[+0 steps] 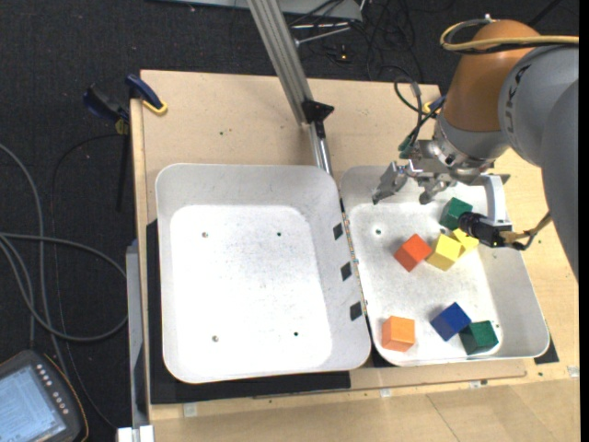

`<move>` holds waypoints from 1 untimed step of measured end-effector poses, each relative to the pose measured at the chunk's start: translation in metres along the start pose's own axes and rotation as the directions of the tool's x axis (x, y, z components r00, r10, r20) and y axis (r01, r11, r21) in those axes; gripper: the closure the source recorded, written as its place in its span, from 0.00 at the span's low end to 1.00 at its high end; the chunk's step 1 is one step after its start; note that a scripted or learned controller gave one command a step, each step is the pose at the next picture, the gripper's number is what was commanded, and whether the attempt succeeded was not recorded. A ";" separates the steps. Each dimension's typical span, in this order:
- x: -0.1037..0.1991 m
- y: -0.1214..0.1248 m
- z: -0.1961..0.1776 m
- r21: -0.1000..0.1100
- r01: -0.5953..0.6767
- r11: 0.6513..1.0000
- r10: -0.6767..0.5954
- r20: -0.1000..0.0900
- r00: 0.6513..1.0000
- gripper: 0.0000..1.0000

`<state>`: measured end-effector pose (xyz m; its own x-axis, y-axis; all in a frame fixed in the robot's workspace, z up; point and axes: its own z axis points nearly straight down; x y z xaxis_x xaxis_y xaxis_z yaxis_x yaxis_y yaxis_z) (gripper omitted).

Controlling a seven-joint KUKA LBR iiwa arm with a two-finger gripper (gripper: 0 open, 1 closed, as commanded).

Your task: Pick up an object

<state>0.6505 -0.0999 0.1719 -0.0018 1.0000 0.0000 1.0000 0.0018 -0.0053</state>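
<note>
The right bin (526, 295) holds several blocks. A green block (454, 214) lies near its far edge, with a yellow block (446, 250) and a red-orange block (413, 251) just in front of it. An orange block (398, 332), a blue block (450, 320) and a dark green block (479, 337) sit along the near edge. My gripper (408, 190) hangs over the bin's far left corner, open, with nothing between its fingers. It is left of the green block and behind the red-orange one.
The left bin (244, 265) sits beside the right one, with black clips along the shared edge. A metal pole (285, 53) slants across the bench behind the bins. Cables trail from the wrist (502, 233) over the right bin's far right side.
</note>
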 end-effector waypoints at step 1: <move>-0.007 0.002 0.047 0.000 -0.003 1.000 0.003 0.000 1.000 0.00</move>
<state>0.6522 -0.1067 0.1251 0.0008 1.0000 -0.0002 1.0000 -0.0008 -0.0054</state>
